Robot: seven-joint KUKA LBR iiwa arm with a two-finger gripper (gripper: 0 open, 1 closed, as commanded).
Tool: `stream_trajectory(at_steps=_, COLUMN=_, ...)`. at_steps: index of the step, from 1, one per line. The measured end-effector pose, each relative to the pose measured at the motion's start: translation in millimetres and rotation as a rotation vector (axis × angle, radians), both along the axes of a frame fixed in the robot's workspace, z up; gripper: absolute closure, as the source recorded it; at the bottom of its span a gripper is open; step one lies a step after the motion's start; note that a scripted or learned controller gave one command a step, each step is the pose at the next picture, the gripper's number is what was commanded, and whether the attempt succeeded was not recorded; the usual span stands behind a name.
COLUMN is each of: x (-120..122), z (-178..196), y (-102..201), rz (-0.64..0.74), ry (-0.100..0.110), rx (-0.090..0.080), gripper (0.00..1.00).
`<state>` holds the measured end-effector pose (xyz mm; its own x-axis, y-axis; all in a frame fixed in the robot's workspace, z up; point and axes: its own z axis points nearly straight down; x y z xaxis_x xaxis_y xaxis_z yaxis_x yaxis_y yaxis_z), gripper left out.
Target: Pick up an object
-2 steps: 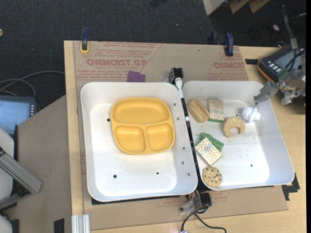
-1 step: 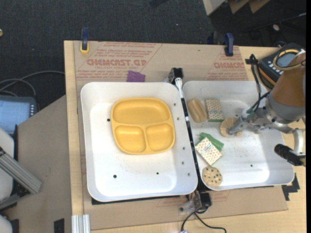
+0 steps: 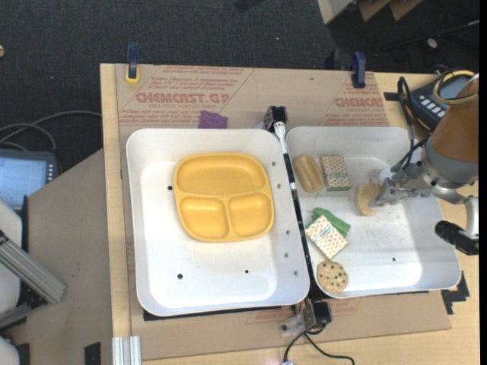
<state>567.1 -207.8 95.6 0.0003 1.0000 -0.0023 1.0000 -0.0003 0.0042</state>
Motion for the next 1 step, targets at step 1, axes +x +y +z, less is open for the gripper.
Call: stream_trajectory(at_steps=1, x=56.9, z=82.3, y=37.4, rz=0.007, ry=-0.009, rx=0.0, gripper=1.0)
